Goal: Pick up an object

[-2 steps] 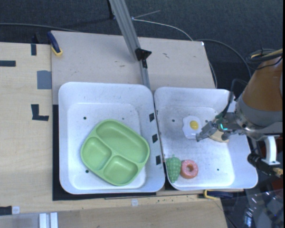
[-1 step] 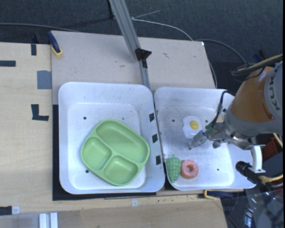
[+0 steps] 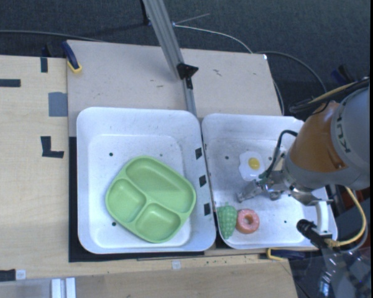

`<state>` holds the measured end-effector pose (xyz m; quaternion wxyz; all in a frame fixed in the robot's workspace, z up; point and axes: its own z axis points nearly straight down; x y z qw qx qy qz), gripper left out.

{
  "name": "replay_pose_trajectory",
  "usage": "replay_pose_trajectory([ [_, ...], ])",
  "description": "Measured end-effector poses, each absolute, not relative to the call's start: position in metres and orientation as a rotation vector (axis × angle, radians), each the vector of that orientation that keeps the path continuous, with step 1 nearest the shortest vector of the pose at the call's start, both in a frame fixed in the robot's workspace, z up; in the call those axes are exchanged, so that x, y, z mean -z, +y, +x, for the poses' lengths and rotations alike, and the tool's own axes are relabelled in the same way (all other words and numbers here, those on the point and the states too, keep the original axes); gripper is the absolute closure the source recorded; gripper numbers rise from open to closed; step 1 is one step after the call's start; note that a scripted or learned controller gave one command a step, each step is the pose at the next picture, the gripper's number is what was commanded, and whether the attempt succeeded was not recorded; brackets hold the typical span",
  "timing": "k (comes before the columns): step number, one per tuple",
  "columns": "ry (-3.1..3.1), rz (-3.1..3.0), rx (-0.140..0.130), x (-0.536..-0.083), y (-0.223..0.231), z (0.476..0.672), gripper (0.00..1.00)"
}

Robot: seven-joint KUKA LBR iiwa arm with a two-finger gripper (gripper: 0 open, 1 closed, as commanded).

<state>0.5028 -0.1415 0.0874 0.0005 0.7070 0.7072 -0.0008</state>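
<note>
The grey arm's pincer (image 3: 247, 193), its grip state unclear, hangs in the right white bin (image 3: 236, 124), just at 7 o'clock of a fried-egg toy (image 3: 251, 163); a pink frosted doughnut (image 3: 247, 221) lies at 6 o'clock.

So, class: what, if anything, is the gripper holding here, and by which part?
Nothing is visibly held. The gripper hangs over the right bin, below the fried egg toy and above the pink doughnut.

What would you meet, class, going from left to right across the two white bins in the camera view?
Light green plastic divided tray in the left bin → green ridged toy vegetable → pink frosted toy doughnut → the arm's two-finger gripper, low over the right bin. The toy fried egg sits above the doughnut, so I leave it out.
</note>
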Motion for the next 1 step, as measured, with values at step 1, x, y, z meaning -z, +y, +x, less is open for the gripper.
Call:
replay_pose_trajectory([
  [1,2.224,2.222,0.001,-0.0991,-0.1405,0.5028,1.0],
])
